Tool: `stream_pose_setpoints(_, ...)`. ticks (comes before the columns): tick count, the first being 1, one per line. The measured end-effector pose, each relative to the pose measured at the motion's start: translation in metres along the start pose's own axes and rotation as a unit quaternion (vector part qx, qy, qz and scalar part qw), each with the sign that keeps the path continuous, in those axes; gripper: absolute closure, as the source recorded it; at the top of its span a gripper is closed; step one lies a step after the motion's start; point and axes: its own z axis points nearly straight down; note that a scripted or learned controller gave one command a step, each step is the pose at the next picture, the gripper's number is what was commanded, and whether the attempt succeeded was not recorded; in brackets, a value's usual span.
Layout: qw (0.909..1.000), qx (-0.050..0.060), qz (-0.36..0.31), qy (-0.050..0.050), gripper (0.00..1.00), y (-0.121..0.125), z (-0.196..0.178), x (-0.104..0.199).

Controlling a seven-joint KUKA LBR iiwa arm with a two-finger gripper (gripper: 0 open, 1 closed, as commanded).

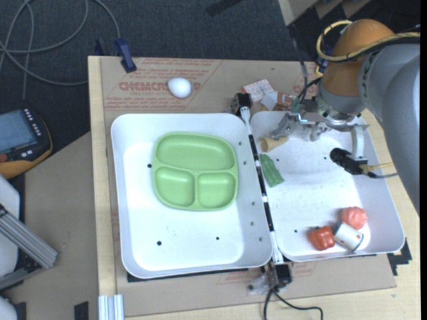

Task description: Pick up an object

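My gripper (pixel 301 124) hangs low over the back left corner of the right bin (pixel 373 199), under the grey wrist with its orange band. A small tan block (pixel 274 141) lies just left of the gripper, close to it; I cannot tell whether they touch. A green flat piece (pixel 270 169) rests against the bin's left wall. At the front right of this bin sit a red block (pixel 321 238), a white cup (pixel 349 236) and an orange-pink lump (pixel 354 215), bunched together.
The left bin (pixel 133 232) holds a green divided plate (pixel 195 171). Behind the bins, a white egg-shaped thing (pixel 179 87), a blue clip (pixel 125 55) and crumpled wrappers (pixel 261 91) lie on the bench.
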Motion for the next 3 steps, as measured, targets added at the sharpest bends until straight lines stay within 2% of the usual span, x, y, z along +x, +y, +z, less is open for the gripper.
stream_pose_setpoints(1, 1.0000, -0.003, -0.001, -0.001, 1.00, 0.002, -0.011, 0.001)
stream_pose_setpoints(2, 1.0000, -0.002, 0.000, -0.001, 0.00, 0.001, -0.011, 0.001)
stream_pose_setpoints(3, 1.0000, 0.007, 0.000, -0.001, 0.00, -0.004, 0.006, 0.025)
